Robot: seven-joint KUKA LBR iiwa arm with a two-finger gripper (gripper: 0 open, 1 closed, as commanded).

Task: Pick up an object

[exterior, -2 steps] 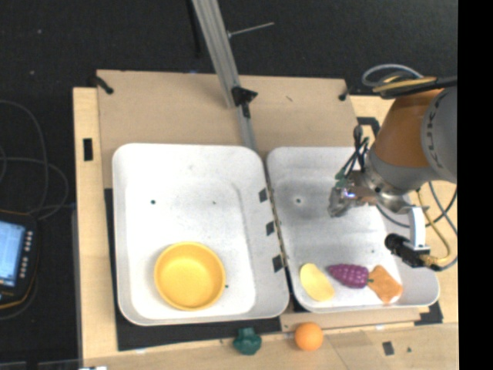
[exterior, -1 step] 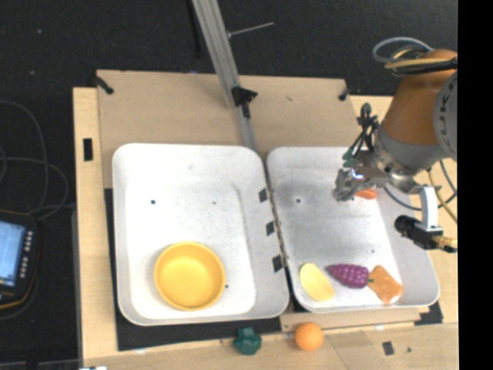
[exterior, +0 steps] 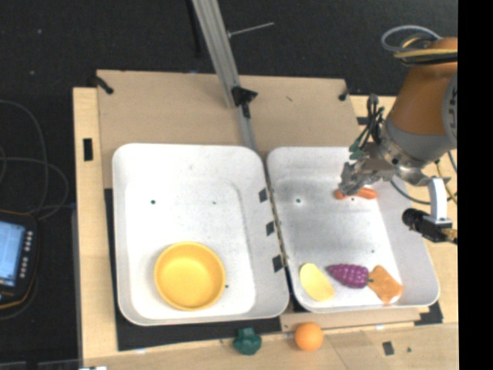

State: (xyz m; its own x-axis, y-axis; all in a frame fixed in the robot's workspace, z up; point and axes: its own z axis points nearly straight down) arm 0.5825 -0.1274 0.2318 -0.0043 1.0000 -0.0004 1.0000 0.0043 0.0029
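Orange carrot-like piece [exterior: 360, 194] is seen in the right bin [exterior: 408, 280], directly beneath the pincer [exterior: 353, 185]; whether it is gripped cannot be told. A centred, low closing should be made before lifting is attempted.

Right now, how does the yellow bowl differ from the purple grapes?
The yellow bowl sits alone in the left bin; the purple grapes lie in the right bin, between a pale yellow piece and an orange piece. The bowl is round, smooth and larger; the grapes are small, oblong and bumpy. Both lie near their bins' front edges.
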